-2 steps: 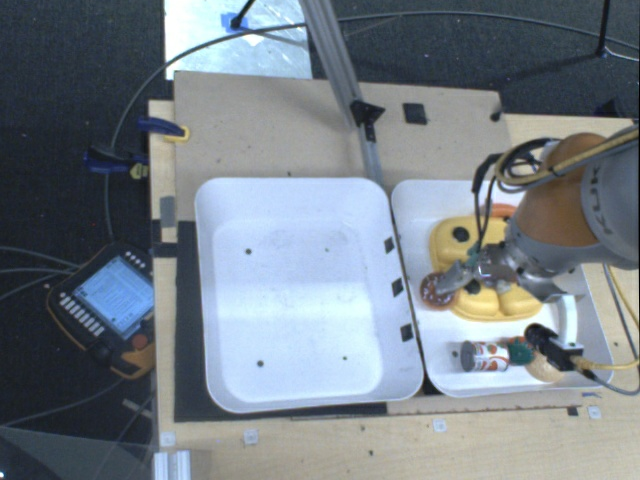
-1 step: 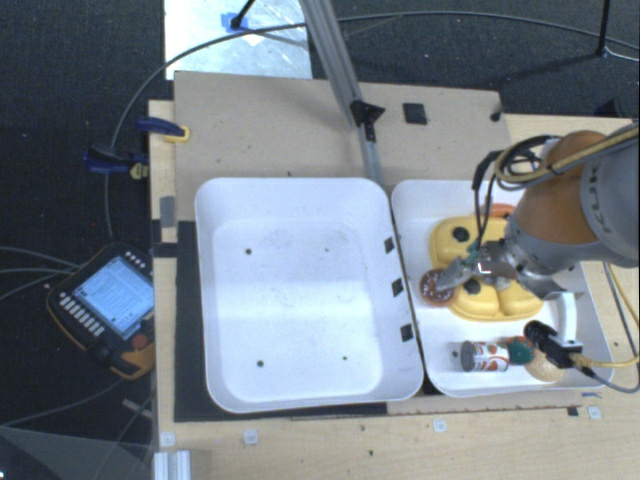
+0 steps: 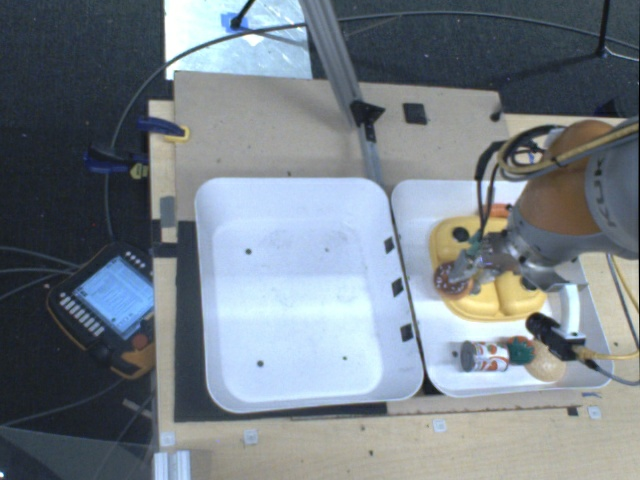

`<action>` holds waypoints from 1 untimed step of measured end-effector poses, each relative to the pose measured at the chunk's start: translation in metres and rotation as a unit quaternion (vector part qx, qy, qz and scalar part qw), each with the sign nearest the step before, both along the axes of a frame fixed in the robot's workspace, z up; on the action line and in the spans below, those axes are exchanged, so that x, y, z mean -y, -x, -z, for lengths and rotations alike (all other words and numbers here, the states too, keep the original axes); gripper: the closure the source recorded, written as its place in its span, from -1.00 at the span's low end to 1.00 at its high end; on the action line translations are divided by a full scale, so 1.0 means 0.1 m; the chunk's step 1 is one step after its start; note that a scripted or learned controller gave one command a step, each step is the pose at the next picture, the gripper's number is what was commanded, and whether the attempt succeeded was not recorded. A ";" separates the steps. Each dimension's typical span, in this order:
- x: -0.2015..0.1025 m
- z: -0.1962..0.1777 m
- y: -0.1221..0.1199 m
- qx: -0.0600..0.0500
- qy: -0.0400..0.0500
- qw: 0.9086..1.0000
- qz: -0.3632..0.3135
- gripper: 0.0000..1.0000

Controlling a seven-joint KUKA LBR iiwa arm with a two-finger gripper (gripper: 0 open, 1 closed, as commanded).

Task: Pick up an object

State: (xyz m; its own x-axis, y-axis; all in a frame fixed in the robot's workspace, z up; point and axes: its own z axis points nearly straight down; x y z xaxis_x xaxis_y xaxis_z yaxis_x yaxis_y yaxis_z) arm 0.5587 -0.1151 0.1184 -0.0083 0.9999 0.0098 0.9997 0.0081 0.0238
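Note:
In the right bin lies a large yellow toy with a dark dot near its upper left. My gripper hangs low over the yellow toy's left part, and a small round brown-and-white thing sits right at its tip. Near the bin's front edge lies a small white and red bottle with a green end, on its side. A tan rounded piece rests by the bin's front right corner.
The left bin stands beside the right one, their rims touching. A grey pole slants over the bench's back. A teach pendant lies off the bench to the left. Clamps grip the bench's left edge.

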 end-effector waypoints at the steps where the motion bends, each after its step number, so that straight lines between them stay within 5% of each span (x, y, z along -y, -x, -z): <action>1: -0.09 -0.48 -0.02 -0.009 0.005 1.000 0.001 1.00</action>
